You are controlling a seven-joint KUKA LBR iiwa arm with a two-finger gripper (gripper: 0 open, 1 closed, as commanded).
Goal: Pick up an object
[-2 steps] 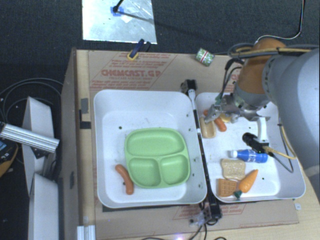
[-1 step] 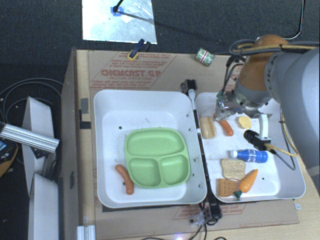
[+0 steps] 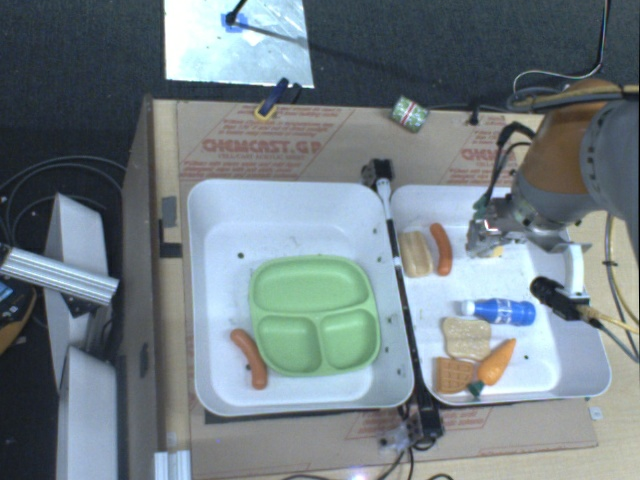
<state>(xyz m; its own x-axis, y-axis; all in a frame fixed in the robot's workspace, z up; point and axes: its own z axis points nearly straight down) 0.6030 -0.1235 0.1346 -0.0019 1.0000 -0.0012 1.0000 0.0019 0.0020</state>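
Over the right bin's (image 3: 590,368) upper part, near its back wall: gripper (image 3: 487,234), hanging from the grey arm (image 3: 585,168) reaching in from the right. Wide or narrow, cannot tell at this angle. Nothing seen held.

Just left of the gripper, apart from it: sausage (image 3: 441,248), lying along the bin, with a bun (image 3: 415,253) just beside it against the divider. Nearer the front, mid-bin: blue bottle (image 3: 503,312) on its side. Below that: pale cracker (image 3: 466,336), touching an orange cracker (image 3: 454,375) at the front-left corner. Beside both, tilted, tip toward the bottle: carrot (image 3: 494,361).

Across the divider, in the left bin (image 3: 215,268): green tray (image 3: 314,313) with three compartments, nothing in them. Just beside its lower-left corner, on the bin floor: left sausage (image 3: 250,357).

Beyond the bins, on the cardboard: small green can (image 3: 409,114) and a yellow-and-blue clamp (image 3: 275,98).
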